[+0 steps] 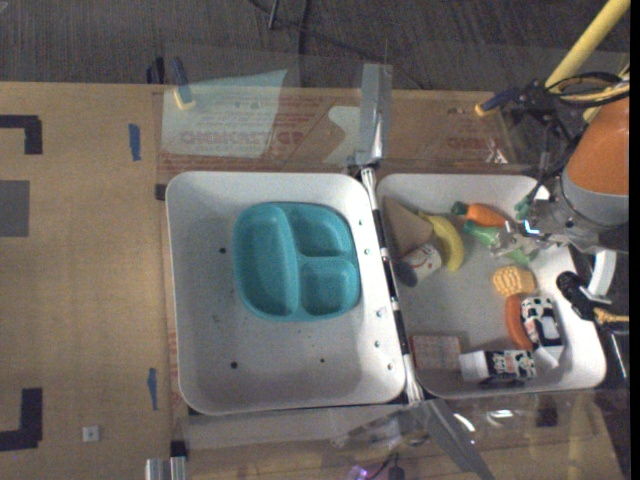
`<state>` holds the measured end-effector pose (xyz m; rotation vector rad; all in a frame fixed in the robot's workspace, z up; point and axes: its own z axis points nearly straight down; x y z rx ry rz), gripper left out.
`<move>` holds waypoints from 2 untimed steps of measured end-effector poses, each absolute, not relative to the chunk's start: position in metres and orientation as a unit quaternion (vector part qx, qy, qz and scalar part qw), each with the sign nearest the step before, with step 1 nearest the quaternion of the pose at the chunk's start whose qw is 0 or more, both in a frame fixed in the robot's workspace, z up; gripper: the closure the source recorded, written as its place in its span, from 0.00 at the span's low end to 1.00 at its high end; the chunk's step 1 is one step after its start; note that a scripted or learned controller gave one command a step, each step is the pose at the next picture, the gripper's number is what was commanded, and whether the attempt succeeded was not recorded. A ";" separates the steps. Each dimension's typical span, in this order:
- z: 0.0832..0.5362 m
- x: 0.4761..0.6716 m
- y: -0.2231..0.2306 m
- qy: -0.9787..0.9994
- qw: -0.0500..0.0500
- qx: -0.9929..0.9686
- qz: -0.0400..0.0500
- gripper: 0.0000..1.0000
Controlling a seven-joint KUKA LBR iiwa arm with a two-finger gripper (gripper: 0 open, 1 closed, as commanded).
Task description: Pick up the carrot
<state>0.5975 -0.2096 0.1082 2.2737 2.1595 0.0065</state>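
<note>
Near the right bin's far wall, the carrot lies crosswise.

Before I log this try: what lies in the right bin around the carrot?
The carrot lies near the far wall of the right bin, with a banana to its left and a green piece beside it. The gripper covers what lies to its right.

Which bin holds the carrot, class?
The right bin: the carrot lies flat near its far wall, beside the banana.

arm: cut by right edge | tool: finger state unclear
</note>
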 end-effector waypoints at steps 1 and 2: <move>0.131 0.654 -0.154 0.687 -0.011 0.727 -0.009 1.00; 0.137 0.660 -0.154 0.686 -0.001 0.728 -0.001 0.00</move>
